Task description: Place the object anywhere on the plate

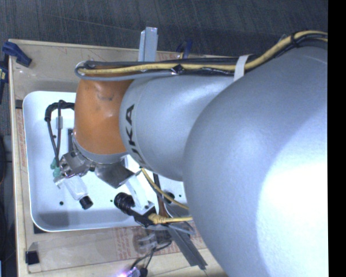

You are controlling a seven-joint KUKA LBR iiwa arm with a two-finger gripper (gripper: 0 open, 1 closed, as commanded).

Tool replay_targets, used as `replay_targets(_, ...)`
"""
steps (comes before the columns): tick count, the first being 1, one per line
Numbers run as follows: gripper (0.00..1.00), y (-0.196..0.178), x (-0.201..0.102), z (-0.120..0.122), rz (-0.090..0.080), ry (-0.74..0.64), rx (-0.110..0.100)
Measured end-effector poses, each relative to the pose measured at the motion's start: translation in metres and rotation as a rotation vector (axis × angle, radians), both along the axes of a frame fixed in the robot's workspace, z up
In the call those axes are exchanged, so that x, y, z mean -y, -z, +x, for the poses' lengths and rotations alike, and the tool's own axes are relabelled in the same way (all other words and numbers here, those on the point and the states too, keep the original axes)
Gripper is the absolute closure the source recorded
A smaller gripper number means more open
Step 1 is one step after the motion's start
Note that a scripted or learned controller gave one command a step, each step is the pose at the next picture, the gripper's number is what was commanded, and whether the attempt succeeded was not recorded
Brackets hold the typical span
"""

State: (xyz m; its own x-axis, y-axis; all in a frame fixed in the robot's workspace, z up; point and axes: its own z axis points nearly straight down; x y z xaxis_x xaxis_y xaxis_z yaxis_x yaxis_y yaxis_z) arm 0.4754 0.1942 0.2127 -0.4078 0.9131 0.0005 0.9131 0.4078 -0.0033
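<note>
One small clear object (79, 194) with a dark end lies on the floor of the left bin (37, 137), toward its near wall, just below the gripper (66, 174) and perhaps touching it. Whether the gripper is spread or closed I cannot tell, as the wrist hides it from above. Over them hangs the arm (230, 154), its orange band (98, 120) above the bin's right part, with a yellow cable (161, 68) along its far side.
</note>
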Motion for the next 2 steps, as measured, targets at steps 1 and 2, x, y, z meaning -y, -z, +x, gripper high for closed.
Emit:
replay_targets(1,1.00,-0.027,0.098,0.001,0.000,-0.056,0.001)
replay_targets(2,1.00,0.006,0.054,0.040,-0.001,0.056,0.001)
